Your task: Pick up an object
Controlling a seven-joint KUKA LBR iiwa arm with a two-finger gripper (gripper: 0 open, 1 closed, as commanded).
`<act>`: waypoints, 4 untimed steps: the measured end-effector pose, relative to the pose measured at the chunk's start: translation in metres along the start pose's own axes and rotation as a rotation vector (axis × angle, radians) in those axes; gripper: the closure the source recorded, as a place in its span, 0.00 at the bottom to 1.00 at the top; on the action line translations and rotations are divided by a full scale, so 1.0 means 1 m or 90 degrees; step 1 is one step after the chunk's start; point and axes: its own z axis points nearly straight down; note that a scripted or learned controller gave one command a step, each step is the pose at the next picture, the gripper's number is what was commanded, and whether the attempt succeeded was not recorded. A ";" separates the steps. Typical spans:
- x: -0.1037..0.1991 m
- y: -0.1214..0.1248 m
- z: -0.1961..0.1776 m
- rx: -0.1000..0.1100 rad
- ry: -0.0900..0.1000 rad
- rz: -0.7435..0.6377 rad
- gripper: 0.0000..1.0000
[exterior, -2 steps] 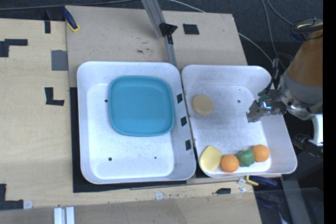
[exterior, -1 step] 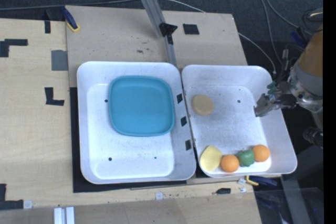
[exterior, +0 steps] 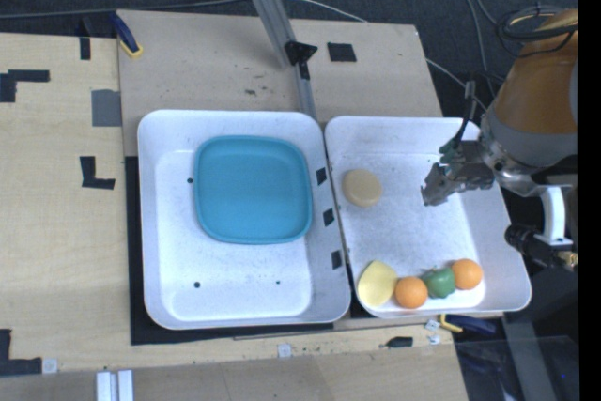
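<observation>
Nearest the lens, along the front wall of the right-hand shallow white bin [exterior: 488, 202], four small toy foods are sitting in a row: a pale yellow wedge-shaped piece [exterior: 377, 283], a round orange ball [exterior: 410, 293], a lumpy green piece [exterior: 439, 282] and a second orange ball [exterior: 467, 274], each touching or just beside its neighbour. Farther back in the same bin, well apart from that cluster, a flat beige round disc [exterior: 362, 188] is lying on its own near the bin's left wall. Over in the left-hand white bin [exterior: 169, 230], a square light-blue plastic plate [exterior: 253, 189] is resting flat.

The grey arm with its orange band is reaching in from the right, and its dark two-finger gripper [exterior: 434, 192] is hanging over the middle of the right bin, between the disc and the back wall. Whether the jaws are spread or closed I cannot tell (they are one dark blur against the white), and nothing is showing between them.

For a pick, the beige disc is looking like the friendliest candidate: isolated, probably light and stiff, best pinched across its edges. The orange balls are likely smooth and prone to rolling, and crowded too, so a grasp there is risking a nudge into the neighbours.
</observation>
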 end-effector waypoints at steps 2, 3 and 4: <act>0.097 0.015 -0.006 0.000 0.000 0.000 1.00; 0.157 0.029 0.002 0.001 0.000 0.000 1.00; 0.203 0.043 0.020 0.002 -0.001 0.001 1.00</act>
